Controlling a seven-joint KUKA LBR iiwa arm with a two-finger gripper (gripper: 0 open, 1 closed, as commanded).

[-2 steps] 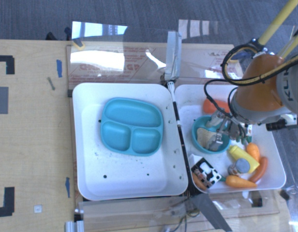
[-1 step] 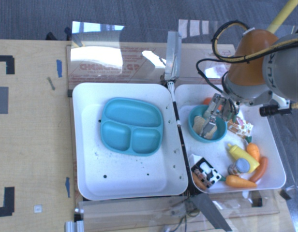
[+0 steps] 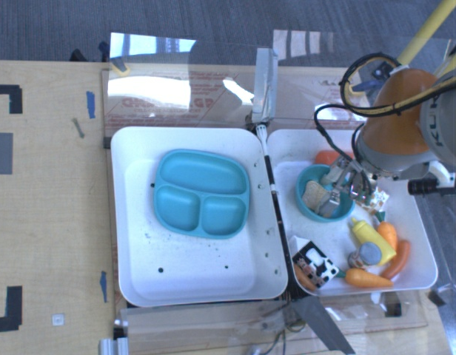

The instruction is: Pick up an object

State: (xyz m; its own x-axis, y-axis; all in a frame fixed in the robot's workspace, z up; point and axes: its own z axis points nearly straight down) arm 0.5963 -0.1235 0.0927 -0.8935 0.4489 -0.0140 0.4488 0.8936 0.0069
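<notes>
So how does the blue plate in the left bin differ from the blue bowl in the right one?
The plate is far larger than the bowl. The plate is shallow and split into three sections; the bowl is round and undivided. The plate's sections lie bare, while the bowl has a tan lump inside and the gripper over it. Both share the same blue colour.

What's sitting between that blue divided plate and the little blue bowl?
In the camera view, between the blue divided plate and the blue bowl there is bare white bin floor and the rims where the two bins meet.
</notes>
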